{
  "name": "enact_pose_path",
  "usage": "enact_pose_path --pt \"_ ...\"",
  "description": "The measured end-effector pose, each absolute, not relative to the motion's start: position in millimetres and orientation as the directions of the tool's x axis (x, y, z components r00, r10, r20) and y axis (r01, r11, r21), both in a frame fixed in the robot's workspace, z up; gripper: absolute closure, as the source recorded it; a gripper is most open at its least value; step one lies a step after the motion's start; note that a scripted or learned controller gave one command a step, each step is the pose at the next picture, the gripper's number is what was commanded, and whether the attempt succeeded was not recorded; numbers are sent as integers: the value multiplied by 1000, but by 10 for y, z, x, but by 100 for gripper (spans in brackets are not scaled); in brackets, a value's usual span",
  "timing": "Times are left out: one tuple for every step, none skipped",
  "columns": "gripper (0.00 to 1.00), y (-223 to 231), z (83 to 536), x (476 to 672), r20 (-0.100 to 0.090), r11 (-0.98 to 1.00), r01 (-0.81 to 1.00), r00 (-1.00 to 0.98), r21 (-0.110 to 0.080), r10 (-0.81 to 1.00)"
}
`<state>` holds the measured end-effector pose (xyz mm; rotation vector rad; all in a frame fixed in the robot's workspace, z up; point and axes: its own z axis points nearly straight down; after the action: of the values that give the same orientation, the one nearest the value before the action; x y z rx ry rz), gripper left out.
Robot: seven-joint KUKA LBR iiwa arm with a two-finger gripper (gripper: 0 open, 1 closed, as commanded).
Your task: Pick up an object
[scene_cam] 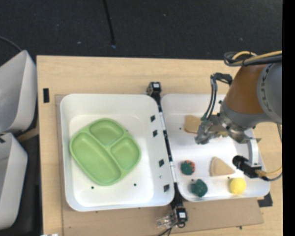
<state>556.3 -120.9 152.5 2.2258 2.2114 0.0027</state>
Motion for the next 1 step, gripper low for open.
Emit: enact_pose_path --pt "100 -1255 1954 5569 -2 -4 1000 4 5 1000"
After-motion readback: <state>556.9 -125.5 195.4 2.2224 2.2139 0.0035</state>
